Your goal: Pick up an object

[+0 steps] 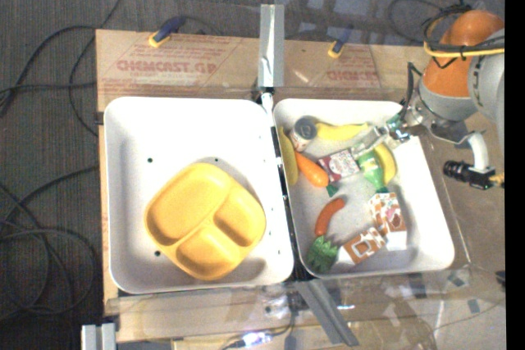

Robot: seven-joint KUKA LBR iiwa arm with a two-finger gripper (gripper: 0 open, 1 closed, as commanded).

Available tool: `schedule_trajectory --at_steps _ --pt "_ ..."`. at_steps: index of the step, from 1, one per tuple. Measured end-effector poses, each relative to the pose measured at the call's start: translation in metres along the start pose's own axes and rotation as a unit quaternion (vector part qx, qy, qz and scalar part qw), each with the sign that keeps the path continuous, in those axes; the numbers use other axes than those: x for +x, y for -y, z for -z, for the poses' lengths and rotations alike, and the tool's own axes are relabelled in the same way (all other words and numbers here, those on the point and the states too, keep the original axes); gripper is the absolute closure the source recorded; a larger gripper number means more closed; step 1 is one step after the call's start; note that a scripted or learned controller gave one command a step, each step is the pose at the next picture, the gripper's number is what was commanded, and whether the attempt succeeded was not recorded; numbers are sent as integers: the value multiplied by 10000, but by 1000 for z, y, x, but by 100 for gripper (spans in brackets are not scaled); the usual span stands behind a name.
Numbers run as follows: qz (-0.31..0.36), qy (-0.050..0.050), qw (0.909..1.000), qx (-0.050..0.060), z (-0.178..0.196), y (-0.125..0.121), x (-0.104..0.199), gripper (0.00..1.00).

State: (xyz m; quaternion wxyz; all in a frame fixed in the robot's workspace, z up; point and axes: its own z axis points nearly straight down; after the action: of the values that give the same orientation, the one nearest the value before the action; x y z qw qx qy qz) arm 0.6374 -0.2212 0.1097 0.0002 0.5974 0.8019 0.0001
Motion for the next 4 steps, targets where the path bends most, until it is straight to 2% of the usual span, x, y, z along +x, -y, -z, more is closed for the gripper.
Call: schedule_trajectory --at_steps 1,2,3,4 --pt "5 27 10000 -48 15 -3 -1 100" --pt "5 26 10000 -48 15 -3 -1 0" --pt "574 52 9983 -34 -20 11 18 0" --pt "568 51 9983 -74 -9 9 18 100"
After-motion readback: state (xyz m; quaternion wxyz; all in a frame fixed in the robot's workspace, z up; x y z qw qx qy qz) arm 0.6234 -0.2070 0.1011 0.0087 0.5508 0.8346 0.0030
